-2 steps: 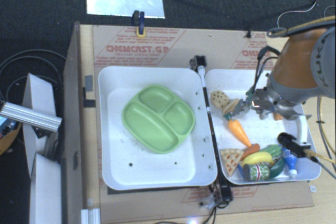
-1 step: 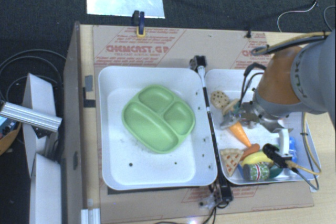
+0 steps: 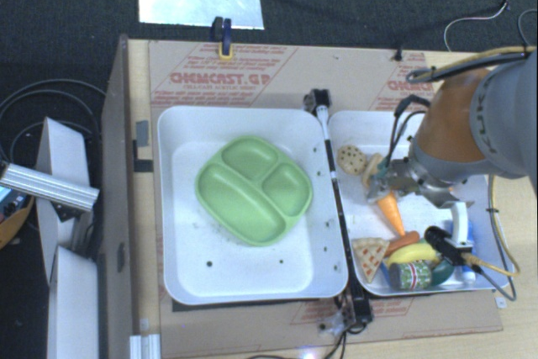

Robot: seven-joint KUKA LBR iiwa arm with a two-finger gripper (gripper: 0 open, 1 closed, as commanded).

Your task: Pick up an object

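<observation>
A divided plate lies in the left bin; toy foods in the right.

A pale green divided plate lies in a white bin; an orange carrot lies in the other.

Reaching in from the right over the right bin, gripper hanging just above the carrot. Lying near the carrot: cookie beyond it, pizza slice, banana and can closer. Sitting in the left bin, well left of the carrot: green tray.
</observation>
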